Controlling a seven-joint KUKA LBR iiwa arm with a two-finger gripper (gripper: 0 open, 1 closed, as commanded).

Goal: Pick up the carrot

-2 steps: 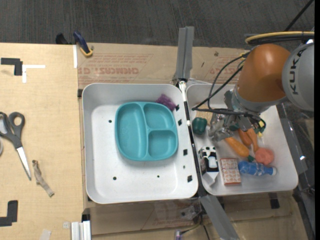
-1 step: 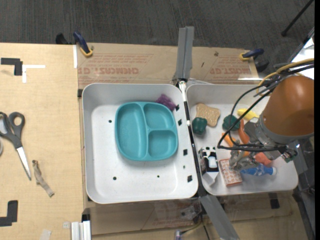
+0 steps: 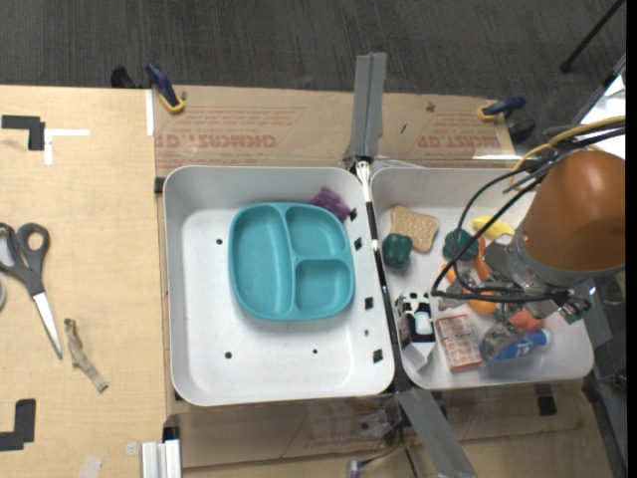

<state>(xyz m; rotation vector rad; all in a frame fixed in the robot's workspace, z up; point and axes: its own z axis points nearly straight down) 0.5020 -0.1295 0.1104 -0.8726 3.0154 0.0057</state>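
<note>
- The arm (image 3: 582, 212) reached in from the right and hung over the right bin (image 3: 413, 366), its orange band covering much of that bin's far side.
- The gripper (image 3: 518, 302) sat low among the clutter, wrapped in cables; whether it was released or clenched could not be told from this angle.
- The carrot (image 3: 480, 267) was taken to be the orange piece lying just left of the wrist, between a dark green item (image 3: 458, 242) and a yellow item (image 3: 493, 229); it was partly hidden, so this reading is tentative.
- Nothing was seen held, so the grasp was judged not yet made.
- To do the step well, the gripper would need to be centred over the carrot's middle and turned so that it closes across the narrow width, not along the length.
- Close neighbours called for a straight descent: a blue-capped bottle (image 3: 513, 345) and a printed card (image 3: 458, 342) lay just beside the wrist and could be nudged or caught instead.
- A straight vertical lift would best show whether the carrot had truly come up.
- The toast (image 3: 413, 227) and green pepper (image 3: 397, 249) lay nearer the divider, apart from the work.
- The left bin (image 3: 189, 357) held a teal tray (image 3: 294, 262) and a purple item (image 3: 330, 202), neither involved.
</note>
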